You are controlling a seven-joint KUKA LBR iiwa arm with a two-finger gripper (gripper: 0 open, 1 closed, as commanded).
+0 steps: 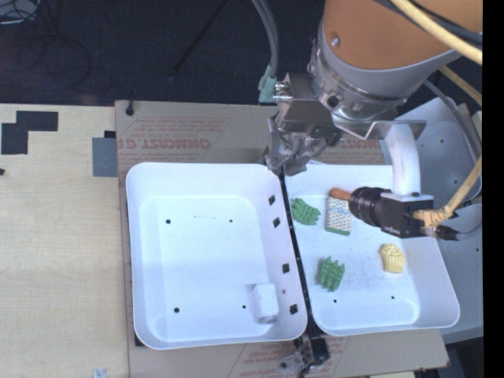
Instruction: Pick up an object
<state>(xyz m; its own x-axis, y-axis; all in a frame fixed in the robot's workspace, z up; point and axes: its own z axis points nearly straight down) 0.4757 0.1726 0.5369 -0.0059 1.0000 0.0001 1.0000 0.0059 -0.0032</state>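
The gripper (293, 161) hangs over the far end of the divide between the two bins; whether it is spread, I cannot tell; the right bin (425, 309) holds two green pieces (305, 210) (331, 273), a checkered block (339, 215) and a yellow piece (392, 258); a white block (264, 301) sits near in the left bin (150, 211).

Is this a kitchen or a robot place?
Probably a robot lab, not a kitchen: a big robot arm reaches over two white bins, the food looks like toys, and cables lie behind.

Red printed lettering runs upside down along the cardboard sheet (197, 136) above the left bin, upper middle of the frame; too blurred to read reliably
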